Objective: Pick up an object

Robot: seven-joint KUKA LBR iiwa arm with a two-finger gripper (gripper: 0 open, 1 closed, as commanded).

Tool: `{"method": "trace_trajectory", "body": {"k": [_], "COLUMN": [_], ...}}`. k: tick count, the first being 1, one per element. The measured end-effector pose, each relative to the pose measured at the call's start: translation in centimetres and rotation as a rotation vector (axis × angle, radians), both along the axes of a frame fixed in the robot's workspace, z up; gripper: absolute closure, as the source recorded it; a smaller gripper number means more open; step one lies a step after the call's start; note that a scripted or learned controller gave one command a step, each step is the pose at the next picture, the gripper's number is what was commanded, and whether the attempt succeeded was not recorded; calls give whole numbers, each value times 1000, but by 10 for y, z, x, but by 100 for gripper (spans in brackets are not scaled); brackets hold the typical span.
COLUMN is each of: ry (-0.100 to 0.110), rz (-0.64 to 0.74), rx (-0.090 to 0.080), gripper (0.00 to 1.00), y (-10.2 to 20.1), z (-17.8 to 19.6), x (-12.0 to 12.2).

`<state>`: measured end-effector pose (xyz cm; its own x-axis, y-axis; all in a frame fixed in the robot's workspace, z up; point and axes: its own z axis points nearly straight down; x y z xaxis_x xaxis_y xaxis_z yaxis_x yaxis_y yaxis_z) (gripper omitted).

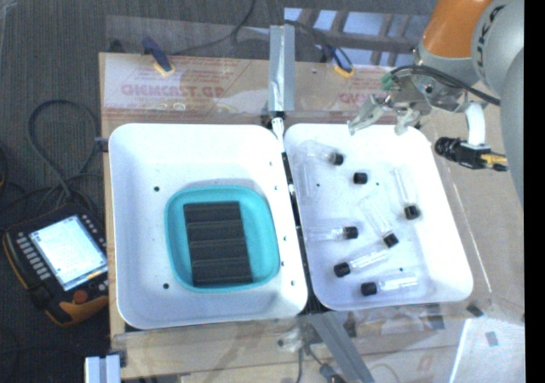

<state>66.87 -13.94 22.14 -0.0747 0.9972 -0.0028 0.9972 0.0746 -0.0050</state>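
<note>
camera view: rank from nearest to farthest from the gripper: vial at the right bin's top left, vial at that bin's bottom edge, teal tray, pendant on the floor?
Gripper hangs over the right bin's far rim.
1. Top-left vial, just below and left of it.
2. Bottom-edge vial, near rim of the same bin.
3. Teal tray, in the left bin.
4. Pendant, on the floor at far left.

Left white bin [136,160] holding a teal tray [177,228] with a dark ribbed insert [218,243]. Wooden board [213,90] under both bins, faint red lettering across it, clamps at its far edge: one blue-handled [156,55], one near the upper right [340,62]. Upright metal post [280,71] between the bins at the far side. Handheld control pendant [60,264] with lit screen on the dark floor at left, black cable [51,130] looping above it.
</note>
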Motion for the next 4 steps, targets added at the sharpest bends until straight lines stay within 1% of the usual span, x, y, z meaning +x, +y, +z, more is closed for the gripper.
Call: {"method": "trace_trajectory", "body": {"k": [1, 2, 3, 4], "ry": [-1, -17, -18, -18], "rz": [44, 116, 117, 117], "rx": [1, -3, -1, -1], "gripper": [0, 0, 100, 0], "y": [-51, -43, -42, -42], "z": [-124, -132, -124, -124], "x": [-4, -40, -39, -39]}}
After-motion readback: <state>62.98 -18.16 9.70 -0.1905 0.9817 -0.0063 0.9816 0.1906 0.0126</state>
